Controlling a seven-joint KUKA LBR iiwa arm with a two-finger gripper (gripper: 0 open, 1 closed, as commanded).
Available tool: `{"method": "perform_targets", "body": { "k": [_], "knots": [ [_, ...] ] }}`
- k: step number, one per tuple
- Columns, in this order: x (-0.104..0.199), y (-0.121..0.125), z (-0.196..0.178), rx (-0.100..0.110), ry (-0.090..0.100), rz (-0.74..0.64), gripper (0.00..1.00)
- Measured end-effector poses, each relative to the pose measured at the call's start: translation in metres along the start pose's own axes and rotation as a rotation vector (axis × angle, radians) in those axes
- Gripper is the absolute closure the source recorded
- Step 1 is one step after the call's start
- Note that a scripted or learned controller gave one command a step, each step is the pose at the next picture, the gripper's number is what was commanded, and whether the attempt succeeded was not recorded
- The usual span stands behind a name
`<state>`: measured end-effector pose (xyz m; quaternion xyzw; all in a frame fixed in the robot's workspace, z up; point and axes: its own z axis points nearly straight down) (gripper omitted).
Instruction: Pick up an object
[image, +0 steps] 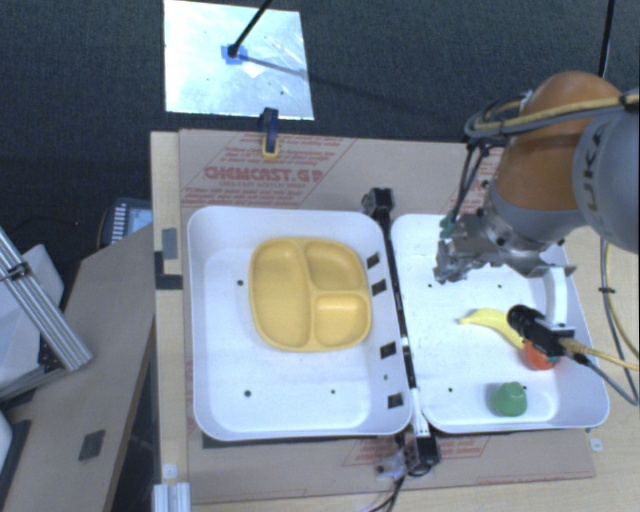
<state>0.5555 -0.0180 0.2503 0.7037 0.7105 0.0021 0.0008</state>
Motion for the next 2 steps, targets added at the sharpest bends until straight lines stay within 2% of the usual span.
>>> {"method": "perform_targets", "body": {
  "k": [2],
  "knots": [
    [0.089, 0.054, 0.027, 0.002, 0.0, 0.001, 1.0]
  ]
}}
